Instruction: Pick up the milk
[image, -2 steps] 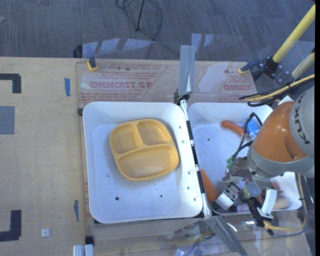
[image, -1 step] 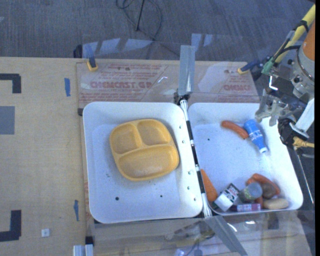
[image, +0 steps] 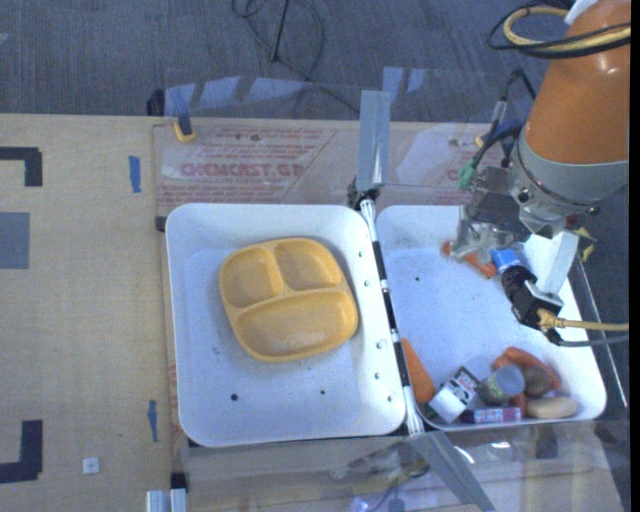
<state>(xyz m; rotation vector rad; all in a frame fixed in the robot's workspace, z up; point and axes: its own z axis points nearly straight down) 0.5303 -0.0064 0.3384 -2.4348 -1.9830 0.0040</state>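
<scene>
Still in the approach step: gripper (image: 478, 243) sits low in the bin's far corner, can't tell its state. Milk (image: 455, 393) lies well nearer, among the clutter; next move, swing over it.

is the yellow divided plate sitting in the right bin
No, the yellow divided plate lies in the left bin, while the right bin holds the small items piled in its near corner.

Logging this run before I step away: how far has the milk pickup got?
Nothing looks done yet. The milk carton lies among the clutter at the near end of the right bin. The gripper is over that bin's far end, away from the carton. Reaching it, gripping and lifting all remain.
</scene>
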